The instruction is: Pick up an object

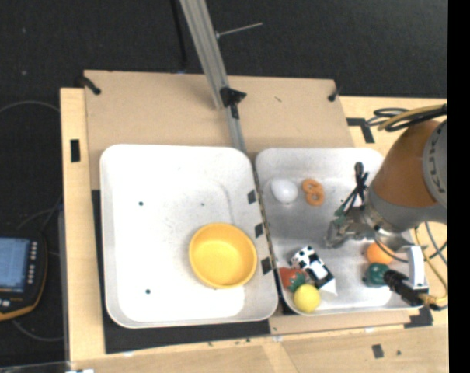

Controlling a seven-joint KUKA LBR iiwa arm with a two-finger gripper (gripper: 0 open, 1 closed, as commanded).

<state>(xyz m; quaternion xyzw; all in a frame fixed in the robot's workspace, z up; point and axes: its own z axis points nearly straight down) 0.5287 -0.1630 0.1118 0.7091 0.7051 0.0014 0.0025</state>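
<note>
My gripper (337, 235) hangs low over the middle of the right bin (297, 173), on the end of the grey and orange arm reaching in from the right. Nothing shows between its fingers. Just below and left of it lies a black-and-white checkered object (312, 267), with a small red piece (294, 278) and a yellow ball (306, 298) beside it. An orange pretzel-shaped ring (313, 192) and a white egg-like object (283, 190) lie near the bin's back. An orange object (377, 252) and a green one (374, 274) sit at the right, under the arm.
The left bin (141, 193) holds a yellow bowl (222, 254) near its front right corner. A metal pole (207, 45) slants up from between the bins. A handheld pendant (13, 274) lies off the bench at the left. Cables trail at the right edge.
</note>
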